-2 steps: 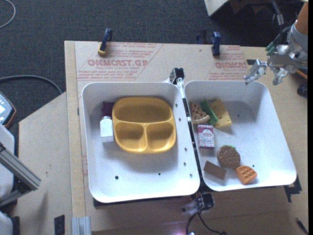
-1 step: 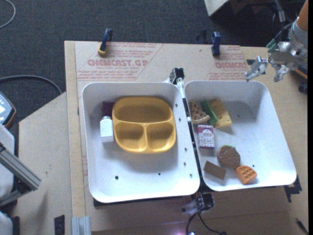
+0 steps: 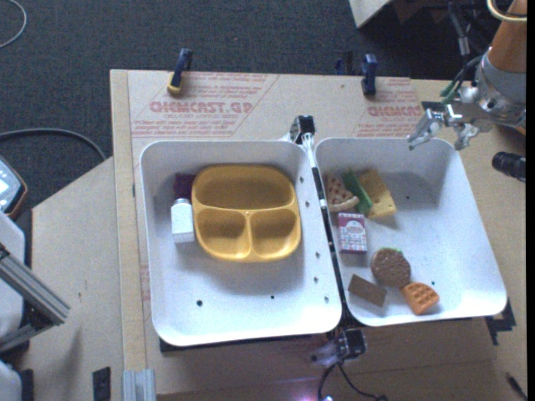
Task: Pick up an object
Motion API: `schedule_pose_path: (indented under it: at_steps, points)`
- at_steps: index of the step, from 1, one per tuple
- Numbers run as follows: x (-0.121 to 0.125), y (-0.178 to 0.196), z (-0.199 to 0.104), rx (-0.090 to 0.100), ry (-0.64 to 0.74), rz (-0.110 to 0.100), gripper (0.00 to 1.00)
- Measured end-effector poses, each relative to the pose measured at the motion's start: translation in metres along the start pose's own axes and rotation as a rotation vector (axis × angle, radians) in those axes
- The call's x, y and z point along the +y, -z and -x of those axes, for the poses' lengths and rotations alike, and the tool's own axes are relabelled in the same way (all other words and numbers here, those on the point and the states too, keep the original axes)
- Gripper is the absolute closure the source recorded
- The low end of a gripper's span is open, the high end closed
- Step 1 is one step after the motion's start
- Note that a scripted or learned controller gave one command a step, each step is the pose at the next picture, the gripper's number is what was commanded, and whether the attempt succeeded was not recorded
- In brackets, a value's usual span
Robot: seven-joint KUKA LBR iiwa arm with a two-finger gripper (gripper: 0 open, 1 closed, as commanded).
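Toy food lay in the right bin (image 3: 468, 224): yellow cheese wedge (image 3: 378, 192) nearest the gripper (image 3: 441, 129), then pizza slice (image 3: 338, 192), red carton (image 3: 352, 231), burger patty (image 3: 390, 266), waffle (image 3: 420, 297). The gripper hung above the bin's far right corner, fingers spread, nothing between them; the cheese lay down-left of it. Board print (image 3: 201, 107) read roughly "CHEMCAST GP". The carton's label was unreadable.

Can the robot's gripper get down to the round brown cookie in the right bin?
Probably yes. The gripper hangs open over the right bin's far rim, and the round brown cookie lies uncovered on top, with nothing above it.
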State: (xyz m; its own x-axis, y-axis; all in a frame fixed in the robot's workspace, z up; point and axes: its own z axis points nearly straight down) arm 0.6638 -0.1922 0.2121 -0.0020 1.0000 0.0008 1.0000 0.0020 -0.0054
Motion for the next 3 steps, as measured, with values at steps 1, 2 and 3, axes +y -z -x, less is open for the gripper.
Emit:
schedule_pose_path:
  at_steps: [1, 2, 3]
  points:
    - [-0.001, -0.044, 0.005, 0.0, -0.002, 0.0, 0.0]
    - [-0.008, -0.099, -0.004, 0.002, -0.001, -0.002, 0.0]
    - [-0.008, -0.129, -0.005, 0.0, 0.0, 0.001, 0.0]
